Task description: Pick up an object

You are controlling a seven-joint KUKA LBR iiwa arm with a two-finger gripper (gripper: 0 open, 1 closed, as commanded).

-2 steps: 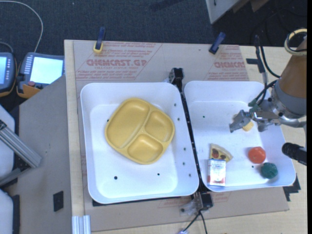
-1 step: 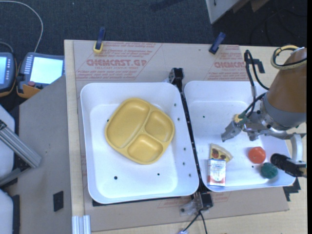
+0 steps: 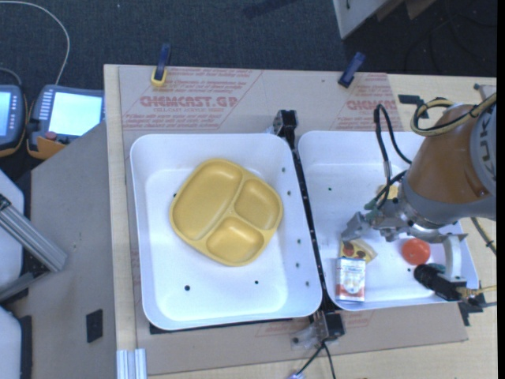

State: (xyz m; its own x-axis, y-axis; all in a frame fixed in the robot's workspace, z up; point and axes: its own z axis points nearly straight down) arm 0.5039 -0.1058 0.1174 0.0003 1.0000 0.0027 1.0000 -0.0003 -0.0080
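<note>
White bins [image 3: 150, 212], cardboard-covered bench [image 3: 237, 93], perhaps carpeted floor [image 3: 197, 14]

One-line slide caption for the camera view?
Pincer hovers over a small packet in the right bin; yellow tray lies in the left bin.

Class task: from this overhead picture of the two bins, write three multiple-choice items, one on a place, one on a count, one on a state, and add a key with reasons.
1. Where does the yellow tray lie?
A. left bin
B. right bin
C. on the bench outside the bins

2. How many compartments does the tray have?
A. two
B. three
C. five

3. How does the small packet rest?
A. lying flat on the floor of the right bin
B. standing inside the tray
C. hanging from the arm

Key:
1 A, the tray sits in the middle of the left bin.
2 B, its ridges mark off three wells.
3 A, it lies flat near the bin's front wall, below the tool.
</note>
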